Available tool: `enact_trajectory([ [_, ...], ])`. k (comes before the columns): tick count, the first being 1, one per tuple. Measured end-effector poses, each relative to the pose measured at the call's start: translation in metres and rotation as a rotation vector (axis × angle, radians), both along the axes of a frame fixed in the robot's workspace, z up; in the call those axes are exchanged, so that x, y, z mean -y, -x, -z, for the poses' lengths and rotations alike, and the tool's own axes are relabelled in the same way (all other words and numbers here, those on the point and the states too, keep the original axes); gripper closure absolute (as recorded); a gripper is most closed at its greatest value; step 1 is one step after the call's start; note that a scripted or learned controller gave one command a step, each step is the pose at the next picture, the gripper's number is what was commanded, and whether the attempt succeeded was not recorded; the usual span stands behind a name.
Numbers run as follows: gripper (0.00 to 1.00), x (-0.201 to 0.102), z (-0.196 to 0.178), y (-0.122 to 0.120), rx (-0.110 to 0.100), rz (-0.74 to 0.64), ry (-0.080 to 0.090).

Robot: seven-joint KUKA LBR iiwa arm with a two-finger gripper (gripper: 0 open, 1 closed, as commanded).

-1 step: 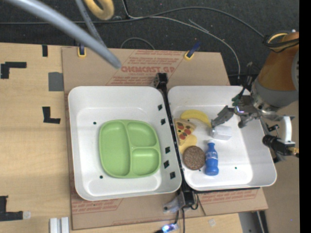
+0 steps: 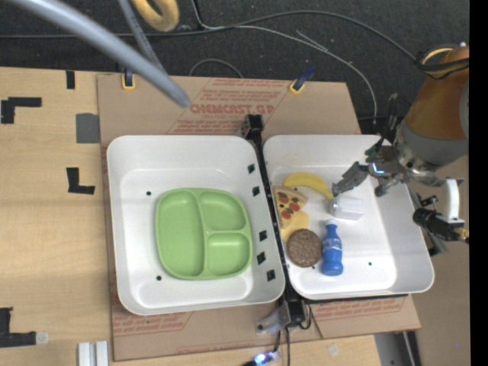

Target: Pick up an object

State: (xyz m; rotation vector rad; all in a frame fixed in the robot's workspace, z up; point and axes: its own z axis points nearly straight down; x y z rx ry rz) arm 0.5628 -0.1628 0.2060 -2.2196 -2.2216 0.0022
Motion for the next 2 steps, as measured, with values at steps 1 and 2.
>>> enact_trajectory([
  [1,0.0,0.005,0.045,0.001,-0.004,0.001,0.0],
  [2,0.0,0.01,0.088,-0.001,0.001,0.0,0.002],
])
